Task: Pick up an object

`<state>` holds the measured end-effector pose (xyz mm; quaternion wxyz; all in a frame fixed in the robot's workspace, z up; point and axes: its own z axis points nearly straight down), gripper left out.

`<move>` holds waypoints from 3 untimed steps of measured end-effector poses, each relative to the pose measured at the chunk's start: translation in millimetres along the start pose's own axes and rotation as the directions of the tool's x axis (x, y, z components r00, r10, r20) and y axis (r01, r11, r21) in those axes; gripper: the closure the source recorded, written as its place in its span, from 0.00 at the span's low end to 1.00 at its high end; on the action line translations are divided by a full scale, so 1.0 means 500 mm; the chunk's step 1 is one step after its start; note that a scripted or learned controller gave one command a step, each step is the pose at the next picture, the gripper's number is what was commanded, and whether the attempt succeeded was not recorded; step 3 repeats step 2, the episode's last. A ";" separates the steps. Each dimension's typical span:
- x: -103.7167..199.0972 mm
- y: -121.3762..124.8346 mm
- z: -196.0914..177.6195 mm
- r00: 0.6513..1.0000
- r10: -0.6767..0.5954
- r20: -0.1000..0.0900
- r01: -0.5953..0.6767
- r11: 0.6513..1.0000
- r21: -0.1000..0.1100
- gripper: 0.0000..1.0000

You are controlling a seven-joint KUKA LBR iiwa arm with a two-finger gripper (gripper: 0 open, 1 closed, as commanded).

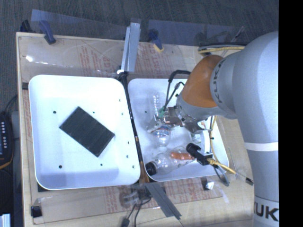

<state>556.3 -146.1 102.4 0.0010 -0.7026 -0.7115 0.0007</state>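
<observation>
The pale, red-printed counter (pixel 71 56) carried a shallow white plastic bin (pixel 47 98) and a second white bin (pixel 142 91), side by side, rims touching.

A dark grey pad (pixel 87 131) lies in the left bin (pixel 43 173).

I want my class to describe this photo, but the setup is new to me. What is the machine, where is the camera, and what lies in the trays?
One camera looks down at a slant on a bench. The grey and orange machine is a robot arm, reaching from the right into the right bin; its hand is low among clear plastic bottles and an orange item. The left bin holds one dark flat rectangle. Whether the hand grips anything cannot be told.
</observation>
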 end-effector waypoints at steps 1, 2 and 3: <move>0.058 0.192 -0.194 0.998 -0.068 0.002 0.068 0.998 0.018 1.00; 0.044 0.199 -0.228 0.999 0.043 0.001 -0.043 0.999 0.005 1.00; 0.044 0.199 -0.228 0.999 0.043 0.001 -0.043 0.999 0.005 1.00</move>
